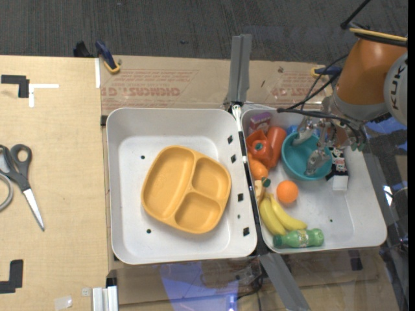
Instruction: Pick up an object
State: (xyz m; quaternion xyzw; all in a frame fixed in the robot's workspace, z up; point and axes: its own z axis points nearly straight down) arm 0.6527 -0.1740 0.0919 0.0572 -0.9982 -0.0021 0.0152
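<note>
Beside orange [287,192], bananas [277,216] lengthwise down-right.

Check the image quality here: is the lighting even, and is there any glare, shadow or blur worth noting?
Camera view: lighting is bright and fairly even; the left bin and the yellow divided plate look sharp, with soft shadows along the bin walls. The tool over the teal bowl looks slightly soft. A bluish patch of light lies below the left bin.

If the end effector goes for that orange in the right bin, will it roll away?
Probably. The orange looks round and smooth, sitting free on the right bin floor, so a glancing touch could roll it. The bananas beside it may stop it one way.
</note>
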